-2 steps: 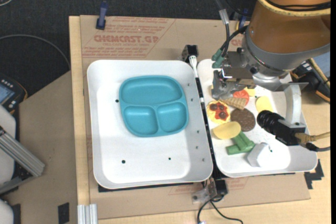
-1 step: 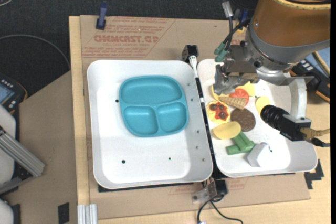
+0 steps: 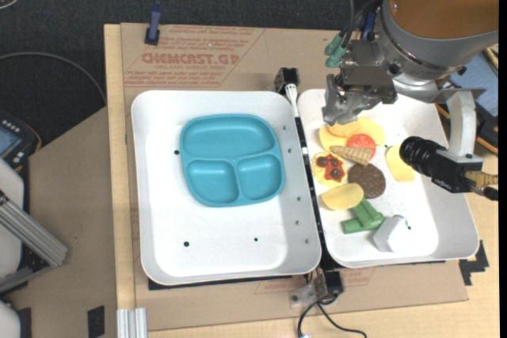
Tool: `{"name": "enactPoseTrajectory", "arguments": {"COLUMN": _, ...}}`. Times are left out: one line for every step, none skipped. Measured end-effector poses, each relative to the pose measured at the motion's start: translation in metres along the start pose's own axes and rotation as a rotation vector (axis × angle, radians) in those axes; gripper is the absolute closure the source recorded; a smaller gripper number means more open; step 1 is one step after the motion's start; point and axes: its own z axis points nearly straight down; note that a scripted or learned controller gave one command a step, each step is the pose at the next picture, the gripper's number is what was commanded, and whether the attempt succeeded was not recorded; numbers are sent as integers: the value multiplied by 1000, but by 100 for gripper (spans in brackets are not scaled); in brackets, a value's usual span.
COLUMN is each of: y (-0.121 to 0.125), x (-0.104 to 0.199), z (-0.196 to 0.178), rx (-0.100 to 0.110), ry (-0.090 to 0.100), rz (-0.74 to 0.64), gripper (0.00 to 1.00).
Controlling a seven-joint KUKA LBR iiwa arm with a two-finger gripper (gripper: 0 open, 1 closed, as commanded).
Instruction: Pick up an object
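- Toy food pieces (image 3: 356, 170): heaped in the right bin (image 3: 444, 237), mostly toward its left side; yellow, red, brown and green items, plus a grey block at the near end.
- Gripper (image 3: 346, 113): lowered over the far end of the heap, at a yellow piece (image 3: 346, 128); grip state cannot be told.
- Left bin (image 3: 158, 241): contains a teal divided plate (image 3: 231, 159).

Heap of toy food pieces (image 3: 358, 170), yellow, red, brown, green, in right bin's (image 3: 444, 237) left half
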Motion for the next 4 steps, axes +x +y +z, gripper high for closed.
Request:
{"name": "enactPoseTrajectory", "arguments": {"y": -2, "x": -78, "z": 64, "rx": 15, "ry": -4, "rz": 11, "gripper": 100}}
{"name": "enactPoseTrajectory", "arguments": {"y": -2, "x": -139, "z": 81, "rx": 11, "ry": -2, "rz": 9, "gripper": 100}}
{"name": "enactPoseTrajectory", "arguments": {"y": 0, "x": -64, "z": 26, "rx": 1, "ry": -1, "rz": -4, "gripper": 100}}
{"name": "enactPoseTrajectory", "arguments": {"y": 0, "x": -67, "z": 18, "rx": 2, "ry": -2, "rz": 1, "gripper": 100}}
